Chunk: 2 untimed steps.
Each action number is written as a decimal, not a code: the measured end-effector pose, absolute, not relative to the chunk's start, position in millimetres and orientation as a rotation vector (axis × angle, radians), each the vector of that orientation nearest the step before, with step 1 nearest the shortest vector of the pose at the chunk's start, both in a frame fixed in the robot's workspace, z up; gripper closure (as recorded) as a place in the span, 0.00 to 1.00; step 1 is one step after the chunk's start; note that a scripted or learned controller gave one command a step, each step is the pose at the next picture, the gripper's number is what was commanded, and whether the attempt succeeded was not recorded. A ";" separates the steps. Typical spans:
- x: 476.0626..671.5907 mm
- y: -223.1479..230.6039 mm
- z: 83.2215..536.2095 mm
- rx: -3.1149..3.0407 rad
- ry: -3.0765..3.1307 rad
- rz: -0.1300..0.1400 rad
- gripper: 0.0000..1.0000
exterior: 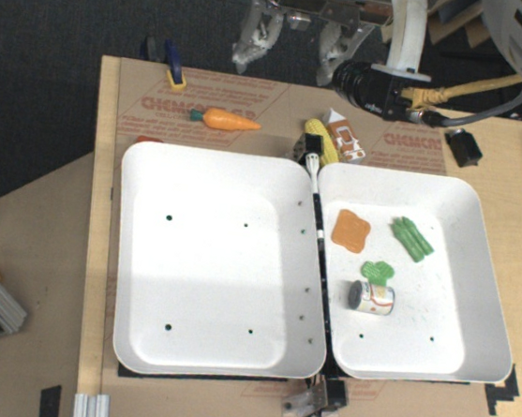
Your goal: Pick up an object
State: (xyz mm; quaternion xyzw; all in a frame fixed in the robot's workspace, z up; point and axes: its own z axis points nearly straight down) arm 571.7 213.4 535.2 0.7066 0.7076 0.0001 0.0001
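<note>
My gripper (295, 48) hangs at the top of the camera view, beyond the far edge of the bins, over the dark floor. Its two fingers (254, 37) stand wide apart and open, with nothing between them. In the right bin (476, 305) lie an orange flat piece (351, 230), a green bean bundle (412, 239), a small green leafy toy (378, 272) and a small can (372, 298) lying on its side. The left bin (144, 236) sits beside it.
On the cardboard behind the bins lie a toy carrot (225, 120), a yellow corn cob (315, 136), a small brown packet (345, 140) and a blue and yellow clip (173, 67). Cables and a black fitting (380, 87) sit at the back right.
</note>
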 end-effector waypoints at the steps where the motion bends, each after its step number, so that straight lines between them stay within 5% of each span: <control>1: 571.9 214.3 546.2 2.217 2.222 0.007 1.00; 2: 506.9 225.5 511.6 2.220 2.230 -0.008 1.00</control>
